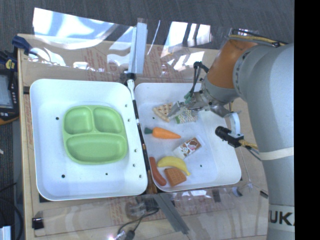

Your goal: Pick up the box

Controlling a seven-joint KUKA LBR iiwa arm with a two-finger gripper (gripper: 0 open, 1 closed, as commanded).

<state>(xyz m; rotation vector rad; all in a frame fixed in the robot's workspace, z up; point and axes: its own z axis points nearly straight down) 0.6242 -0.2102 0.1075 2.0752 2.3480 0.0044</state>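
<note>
The box [188, 147] is a small white and brown carton with a picture on top. It lies flat in the right bin [220, 170], right of centre. My gripper [181, 111] is low in the upper part of that bin, beside a waffle piece [162, 111] and above a speckled item [187, 117]. It stands roughly 70 pixels up from the box and does not touch it. Nothing of the box is hidden.
An orange carrot [166, 133] lies left of the box. A banana [173, 163], a red sausage [156, 171] and a brown cracker [175, 176] sit at the bin's front. The left bin [45, 174] holds a green divided plate [95, 134].
</note>
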